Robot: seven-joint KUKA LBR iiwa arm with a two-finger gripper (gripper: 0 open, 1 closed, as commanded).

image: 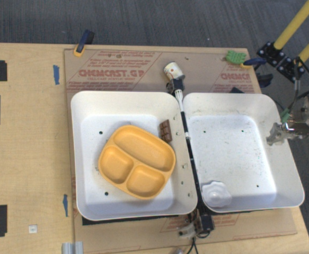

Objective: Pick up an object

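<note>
- Wooden tabletop carries a cardboard sheet with two shallow white bins side by side: left bin, right bin.
- Yellow divided tray lies flat in the left bin, tilted diagonally, three compartments up.
- Small brown block sits just beside the tray's upper right edge, near the wall between the bins.
- Clear lid-like piece rests in the right bin's lower left corner; hard to tell what it is.
- Claw at the right bin's right rim, metal part visible; cannot tell whether it is apart or together, too small and blurred.
- Nothing seen between its tips, so no grasp to report.
- Progress: looks like nothing picked yet; all objects lie on bin floors.
- Left to do: choose a target, descend, close, lift. Clear piece is nearest; tray and block are well apart from the claw, across the divider.
</note>
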